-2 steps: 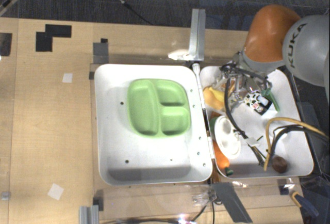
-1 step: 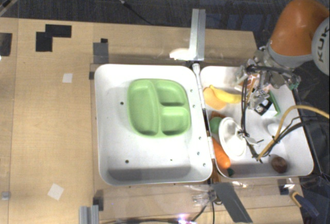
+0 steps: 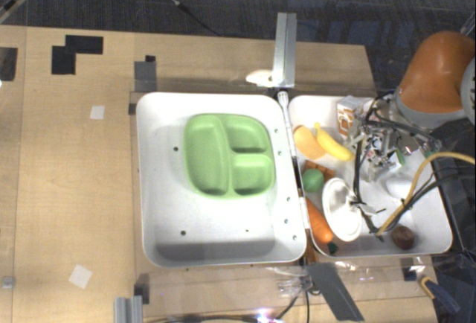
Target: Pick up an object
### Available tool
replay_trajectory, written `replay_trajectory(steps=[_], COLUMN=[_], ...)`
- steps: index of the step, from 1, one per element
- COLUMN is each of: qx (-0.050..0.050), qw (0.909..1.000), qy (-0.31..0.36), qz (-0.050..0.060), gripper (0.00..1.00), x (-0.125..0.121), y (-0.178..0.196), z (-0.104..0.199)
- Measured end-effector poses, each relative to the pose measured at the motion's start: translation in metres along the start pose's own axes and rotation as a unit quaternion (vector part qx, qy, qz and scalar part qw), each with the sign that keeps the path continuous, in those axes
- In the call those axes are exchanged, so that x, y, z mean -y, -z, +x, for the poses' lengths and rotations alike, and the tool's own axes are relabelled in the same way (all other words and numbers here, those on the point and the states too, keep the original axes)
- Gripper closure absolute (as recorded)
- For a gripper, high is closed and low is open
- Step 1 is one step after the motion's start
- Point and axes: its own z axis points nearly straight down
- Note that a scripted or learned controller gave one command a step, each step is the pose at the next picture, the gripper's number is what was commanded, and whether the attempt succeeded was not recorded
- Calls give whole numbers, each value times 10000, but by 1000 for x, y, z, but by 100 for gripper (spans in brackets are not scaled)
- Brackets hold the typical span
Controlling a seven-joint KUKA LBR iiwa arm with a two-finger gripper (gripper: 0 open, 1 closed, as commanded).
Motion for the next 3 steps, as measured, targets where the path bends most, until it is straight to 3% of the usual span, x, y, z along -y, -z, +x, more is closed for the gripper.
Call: replay_trajectory(steps=[1, 2, 3], qx=[-81, -3, 37], qw=[9999, 9986, 9897], qy=[96, -526, -1428], qz=[-40, -8, 27], gripper=[0, 0, 0], x=[-18, -50, -79], y=[-2, -1, 2], z=[-59, -30, -11])
